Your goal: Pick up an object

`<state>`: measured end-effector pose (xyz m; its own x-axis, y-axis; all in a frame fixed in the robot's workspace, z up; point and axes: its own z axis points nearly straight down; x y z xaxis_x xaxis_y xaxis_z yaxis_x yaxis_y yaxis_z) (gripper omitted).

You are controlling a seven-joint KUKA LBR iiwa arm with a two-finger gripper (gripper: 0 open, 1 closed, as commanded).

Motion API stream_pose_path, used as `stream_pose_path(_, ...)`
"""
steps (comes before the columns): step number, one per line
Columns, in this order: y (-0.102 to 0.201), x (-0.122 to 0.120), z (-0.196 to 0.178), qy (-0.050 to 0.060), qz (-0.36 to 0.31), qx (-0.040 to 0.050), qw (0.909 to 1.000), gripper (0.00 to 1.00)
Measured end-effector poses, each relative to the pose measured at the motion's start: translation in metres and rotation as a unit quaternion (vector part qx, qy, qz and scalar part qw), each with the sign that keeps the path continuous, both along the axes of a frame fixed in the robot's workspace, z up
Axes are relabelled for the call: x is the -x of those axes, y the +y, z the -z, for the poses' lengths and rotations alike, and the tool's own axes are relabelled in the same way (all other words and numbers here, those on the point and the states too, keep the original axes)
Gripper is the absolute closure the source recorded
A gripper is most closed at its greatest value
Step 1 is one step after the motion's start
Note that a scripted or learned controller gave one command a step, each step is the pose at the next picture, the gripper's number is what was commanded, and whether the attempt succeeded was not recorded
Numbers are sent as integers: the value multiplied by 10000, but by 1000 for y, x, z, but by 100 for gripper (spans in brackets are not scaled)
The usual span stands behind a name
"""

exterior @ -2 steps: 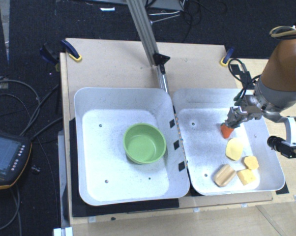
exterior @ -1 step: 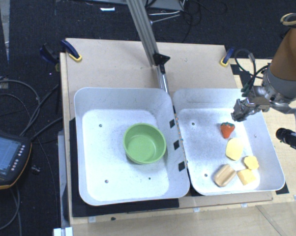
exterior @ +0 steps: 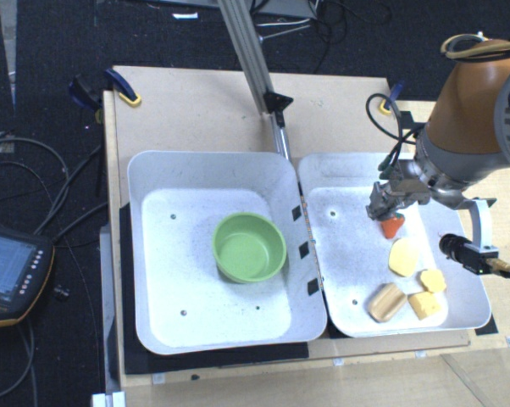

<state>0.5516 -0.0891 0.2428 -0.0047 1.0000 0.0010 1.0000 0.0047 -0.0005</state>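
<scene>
- Gripper (exterior: 387, 207): dark metal fingers sitting right over a small orange-red piece (exterior: 393, 225); whether they are apart or closed on it, cannot tell.
- Orange-red piece lying in the right bin (exterior: 340, 176), upper middle.
- At 6 o'clock from it: a pale yellow rounded lump (exterior: 402, 259), two yellow blocks (exterior: 427, 293), a tan loaf-shaped piece (exterior: 385, 303).
- At 9 o'clock, left bin (exterior: 162, 185) holding a smooth green bowl (exterior: 249, 247).

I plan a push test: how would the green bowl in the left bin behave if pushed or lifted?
The green bowl sits upright on a broad base, so it would probably slide, not tip. It looks like thin plastic, likely light. Its round rim may slip from a two-finger grip.
</scene>
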Motion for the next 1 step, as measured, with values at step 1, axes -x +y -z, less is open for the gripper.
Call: stream_pose_path(1,57,9,10,3,-2,1,10000,100)
